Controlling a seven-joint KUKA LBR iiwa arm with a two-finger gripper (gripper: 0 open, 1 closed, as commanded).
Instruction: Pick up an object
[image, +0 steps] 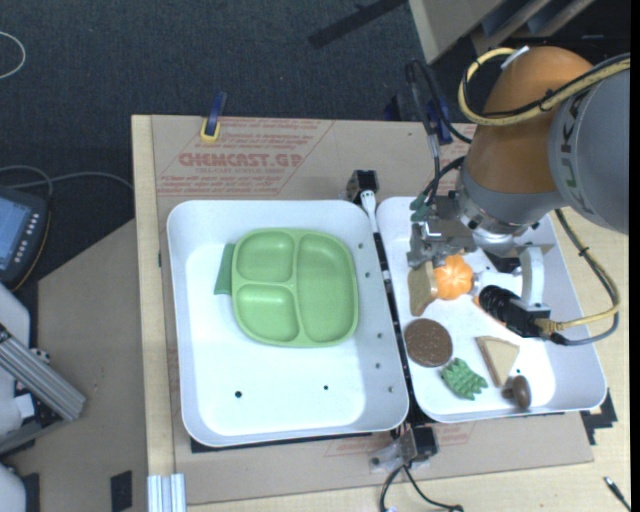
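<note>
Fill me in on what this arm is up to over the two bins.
The grey arm reaches in over the right bin, its claw low among a scatter of small things: an orange ball, a brown disc, a green toy and a tan wedge. The claw sits right beside the orange ball, but whether it has hold of anything cannot be made out. The left bin holds a green divided plate.
</note>
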